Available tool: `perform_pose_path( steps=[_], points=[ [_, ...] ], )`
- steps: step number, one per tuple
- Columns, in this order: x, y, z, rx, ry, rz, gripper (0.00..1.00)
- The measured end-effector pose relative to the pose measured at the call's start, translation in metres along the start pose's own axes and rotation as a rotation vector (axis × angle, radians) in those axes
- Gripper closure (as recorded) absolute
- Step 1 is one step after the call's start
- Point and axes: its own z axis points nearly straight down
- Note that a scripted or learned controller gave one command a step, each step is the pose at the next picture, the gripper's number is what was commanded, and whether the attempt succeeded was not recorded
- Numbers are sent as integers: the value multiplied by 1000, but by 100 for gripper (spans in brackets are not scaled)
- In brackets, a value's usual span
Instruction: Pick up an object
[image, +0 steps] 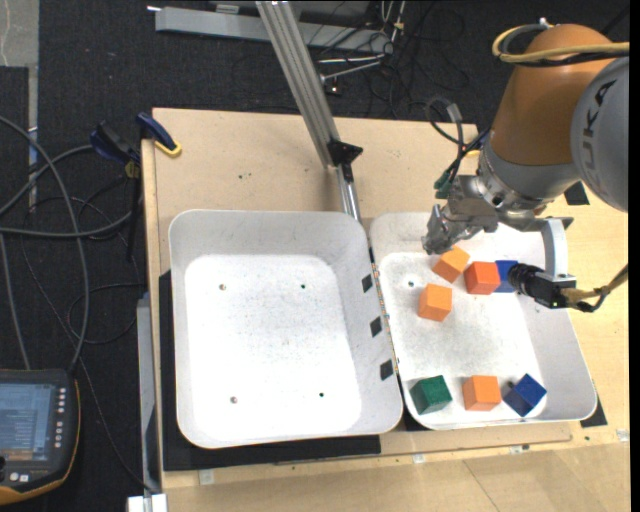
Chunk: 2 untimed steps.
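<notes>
From the fixed camera above, the bench (260, 150) carries two shallow white bins side by side. The left bin (200, 300) has a wide bare floor with a few small dark specks, and its rim sits near the bench's near edge. The right bin (555, 335) touches it along a seam marked by small black tabs (378, 325).

The arm (555, 100) comes in from the right and hangs over the far end of the right bin. Its gripper (442, 235) is low at the far-left corner of that bin, just beside the nearest of the blocks. Whether it is open or closed cannot be told, and nothing can be seen held in it.

The blocks all lie in the right bin. In the far part are a light orange block (451, 264), a darker orange block (482, 277) to its right, and a small blue block (506, 272), partly hidden behind a black part (538, 288) hanging from the arm. A little nearer lies another orange block (434, 301), apart from the rest. Along the near rim lie a green block (431, 393), an orange block (481, 392) and a blue block (524, 394), close together in a row. The middle of this bin's floor is open.

A slanted metal pole (305, 85) crosses the far side, and cables (60, 200) lie on the left.
</notes>
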Motion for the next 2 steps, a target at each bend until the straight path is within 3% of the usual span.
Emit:
perform_pose_path(
  steps=[2],
  points=[
    [98,-54,25,3,0,-1,100]
  ],
)
